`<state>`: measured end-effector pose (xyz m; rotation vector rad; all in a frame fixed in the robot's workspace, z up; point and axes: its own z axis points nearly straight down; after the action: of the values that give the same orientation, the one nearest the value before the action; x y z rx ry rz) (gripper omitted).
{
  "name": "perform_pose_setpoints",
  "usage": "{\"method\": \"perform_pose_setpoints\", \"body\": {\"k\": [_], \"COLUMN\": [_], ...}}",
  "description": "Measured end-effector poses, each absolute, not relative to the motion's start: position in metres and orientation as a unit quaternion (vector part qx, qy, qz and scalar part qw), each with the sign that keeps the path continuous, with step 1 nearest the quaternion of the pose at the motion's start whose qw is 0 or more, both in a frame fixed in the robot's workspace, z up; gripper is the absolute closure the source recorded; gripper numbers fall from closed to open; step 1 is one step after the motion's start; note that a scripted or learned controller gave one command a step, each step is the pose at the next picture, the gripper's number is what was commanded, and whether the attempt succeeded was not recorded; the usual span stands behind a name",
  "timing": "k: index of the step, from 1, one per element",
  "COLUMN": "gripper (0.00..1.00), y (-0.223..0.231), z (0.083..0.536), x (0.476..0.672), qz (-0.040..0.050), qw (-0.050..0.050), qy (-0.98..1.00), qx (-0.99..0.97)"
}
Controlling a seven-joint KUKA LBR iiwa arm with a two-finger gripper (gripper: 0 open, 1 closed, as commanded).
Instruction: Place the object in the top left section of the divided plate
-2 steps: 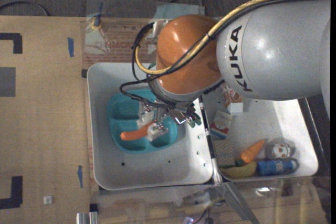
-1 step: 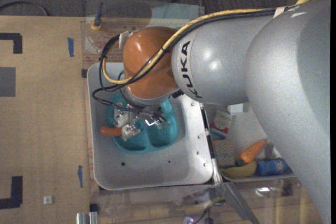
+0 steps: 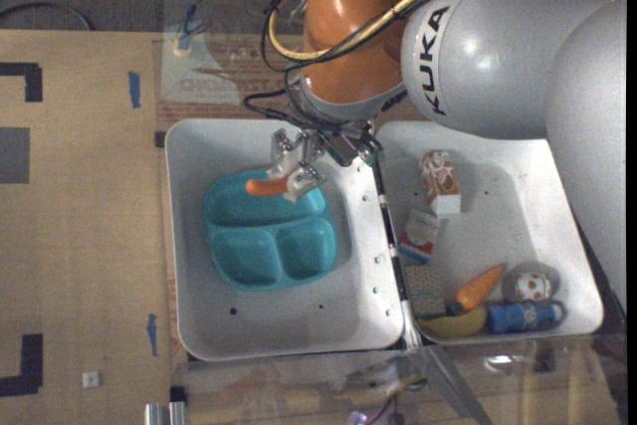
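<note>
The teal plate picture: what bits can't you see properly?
- Back rim of the divided plate: hidden by the gripper.
- Orange object: its right end is hidden behind the fingers, and it is too small to name.
- Right bin: its right edge is hidden by the arm.

right bin [image 3: 518,164]: 2 cartons [image 3: 439,181] | carrot [image 3: 480,285] | banana [image 3: 455,321] | blue bottle [image 3: 523,317]

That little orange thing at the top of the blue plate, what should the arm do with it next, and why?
Probably release it and lift away. The orange sausage-shaped object lies at the tool, over the upper part of the blue divided plate in the left bin. It looks close to the top left section already, though I can't tell whether it touches the plate.
</note>
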<state>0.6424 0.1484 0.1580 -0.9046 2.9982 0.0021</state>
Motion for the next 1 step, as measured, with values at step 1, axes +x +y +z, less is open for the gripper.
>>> {"method": "perform_pose_setpoints", "body": {"k": [1], "gripper": [1.0], "y": [0.2008], "z": [0.1569], "x": [0.5782], "qz": [0.0014], "qw": [0.003], "qy": [0.974], "qx": [-0.226]}}
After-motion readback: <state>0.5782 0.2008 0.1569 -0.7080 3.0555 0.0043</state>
